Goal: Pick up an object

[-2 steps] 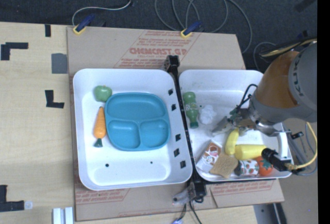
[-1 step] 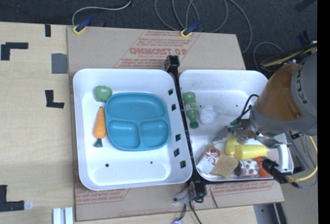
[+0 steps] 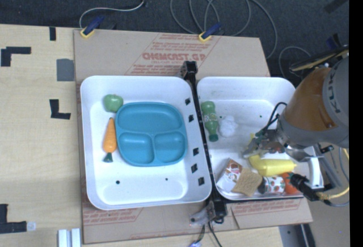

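The right bin (image 3: 244,86) holds a green bottle (image 3: 210,121) against its left wall and a crumpled white piece (image 3: 228,125) beside it. Along its front edge lie a yellow banana-like object (image 3: 273,166), a brown toast slice (image 3: 247,183), a small red-and-white packet (image 3: 232,171) and red items (image 3: 282,184). My gripper (image 3: 258,146) hangs low over the right bin, just above the left end of the yellow object. The grey arm with its orange band (image 3: 309,105) reaches in from the right and hides the bin's right side.
The left bin (image 3: 91,126) carries a blue divided plate (image 3: 150,133), a green apple (image 3: 113,103) and an orange carrot (image 3: 109,135). A black divider (image 3: 195,126) runs between the bins. Cables (image 3: 221,7) lie behind the cardboard base.
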